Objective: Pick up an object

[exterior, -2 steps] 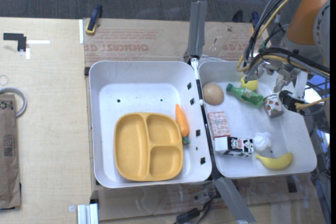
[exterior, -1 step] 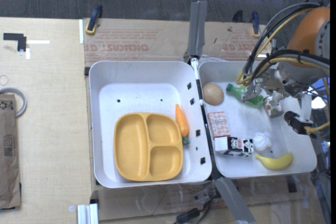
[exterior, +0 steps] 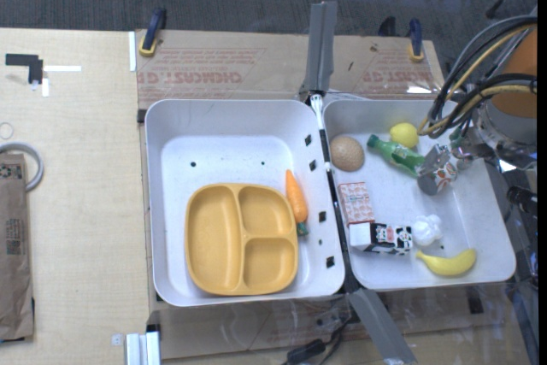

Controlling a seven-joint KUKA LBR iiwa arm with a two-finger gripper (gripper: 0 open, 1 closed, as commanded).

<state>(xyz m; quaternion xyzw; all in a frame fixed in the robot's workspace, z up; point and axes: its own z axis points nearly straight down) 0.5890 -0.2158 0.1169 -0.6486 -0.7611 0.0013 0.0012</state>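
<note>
The banana lies untouched below the green bottle, beside whose cap end my hand sits low, grip state I cannot tell, so I judge nothing lifted yet.

Arm cropped (right edge).

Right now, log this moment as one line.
gripper: low in right bin, beside green bottle | grasp: unclear | left bin: yellow tray, carrot
</note>
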